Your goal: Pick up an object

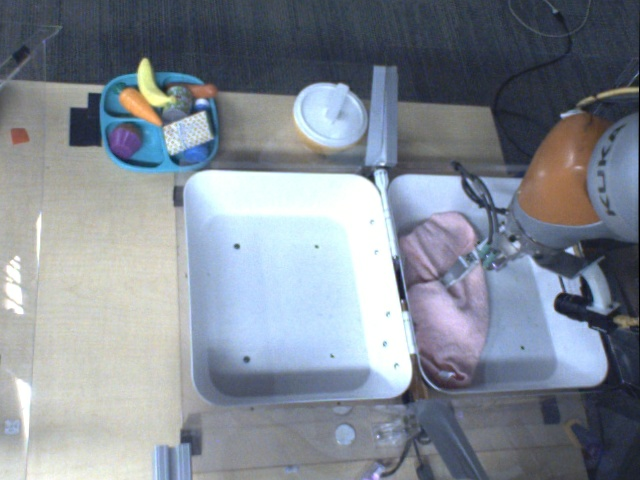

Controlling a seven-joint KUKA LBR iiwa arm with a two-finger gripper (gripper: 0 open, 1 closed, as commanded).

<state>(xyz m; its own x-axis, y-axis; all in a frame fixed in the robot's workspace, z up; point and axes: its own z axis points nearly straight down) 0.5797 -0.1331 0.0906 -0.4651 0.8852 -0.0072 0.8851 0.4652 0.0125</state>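
One pink cloth (445, 298) lies crumpled along the left side of the right bin (570, 363), against the divider. The gripper (470, 264) sits low over the cloth's upper half, fingers slightly parted and apparently touching fabric; whether any fold lies between them cannot be told. Judged step: the grasp itself. Next, the fingers need to close on a fold before lifting. Count: two white bins, the left bin (290, 288) bare; one blue tray (152, 158) of toy food; one lidded cup (330, 115).
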